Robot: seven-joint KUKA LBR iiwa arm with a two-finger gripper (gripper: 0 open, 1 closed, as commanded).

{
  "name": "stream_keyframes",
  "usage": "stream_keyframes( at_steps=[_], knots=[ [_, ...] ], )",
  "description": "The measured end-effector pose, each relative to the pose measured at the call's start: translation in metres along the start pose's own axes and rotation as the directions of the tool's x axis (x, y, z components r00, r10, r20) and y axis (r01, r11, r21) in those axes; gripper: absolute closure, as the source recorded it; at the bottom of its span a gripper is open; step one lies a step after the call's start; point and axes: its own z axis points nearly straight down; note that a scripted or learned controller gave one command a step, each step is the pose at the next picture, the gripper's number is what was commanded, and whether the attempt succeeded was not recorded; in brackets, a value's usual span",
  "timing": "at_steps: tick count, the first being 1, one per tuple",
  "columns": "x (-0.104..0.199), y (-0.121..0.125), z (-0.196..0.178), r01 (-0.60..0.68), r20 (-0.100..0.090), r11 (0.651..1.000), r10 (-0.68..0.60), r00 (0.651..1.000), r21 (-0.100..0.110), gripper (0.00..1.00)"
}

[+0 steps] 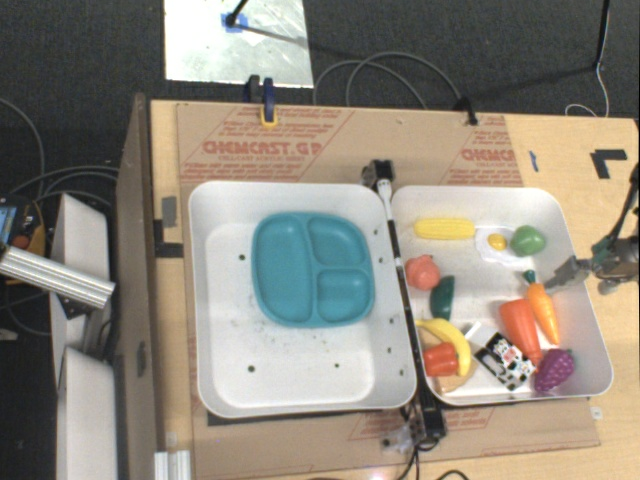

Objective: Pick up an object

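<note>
The camera view looks down on a bench with two shallow white bins side by side. The left bin (225, 368) holds a teal divided plate (313, 269), lying flat near the bin's middle, its three compartments facing up.

The right bin (560, 213) holds a scatter of toy food. A yellow corn cob (444, 229) lies along the far side, and to its right sit a fried egg (496, 241) and a green round fruit (528, 239), the fruit just beside the egg. Near the bin's left wall rests a pinkish-red fruit (423, 272), with a dark green vegetable (442, 296) just below it. Toward the near edge a yellow banana (449, 334) curves over a red-orange piece (440, 359). A black-and-white patterned item (505, 359) lies to the right of these, touching a purple grape cluster (555, 368) in the near right corner. An orange carrot (543, 311) and a red-orange pepper (520, 325) lie side by side between the grapes and the green fruit.

The gripper (562, 273) comes in from the right edge, over the right bin's right rim, its dark tip just above the carrot's green top. Whether it touches the carrot cannot be told, nor how the tip stands, apart or together. Nothing is seen held in it.
</note>
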Motion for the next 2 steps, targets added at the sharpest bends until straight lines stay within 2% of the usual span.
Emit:
stream_keyframes(
  at_steps=[1,2],
  knots=[
    [0.0147,0.0004,0.1389,0.007,-0.01,1.0,-0.007,1.0,0.013,0.0],
    [0.0136,0.0008,0.1297,0.004,-0.009,1.0,-0.003,1.0,0.012,1.0]
  ],
)
